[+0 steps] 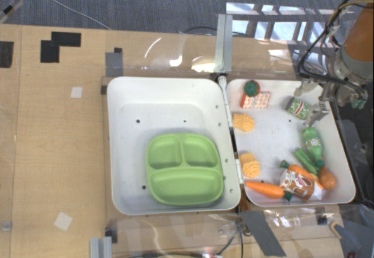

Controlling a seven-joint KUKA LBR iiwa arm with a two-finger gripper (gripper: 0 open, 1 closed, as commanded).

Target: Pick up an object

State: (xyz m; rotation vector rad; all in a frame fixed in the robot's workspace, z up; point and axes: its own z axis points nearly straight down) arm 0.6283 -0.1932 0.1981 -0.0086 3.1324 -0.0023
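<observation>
Camera view has the pincer spread apart over the right bin's far corner, pinching nothing. A small can lies touching its left finger. Nearer me sit a green bottle, carton and carrot. Leftward, the other bin bears a green plate.

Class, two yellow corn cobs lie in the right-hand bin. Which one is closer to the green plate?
The lower corn cob, just above the carrot. The other corn cob lies higher up, farther from the green plate.
</observation>
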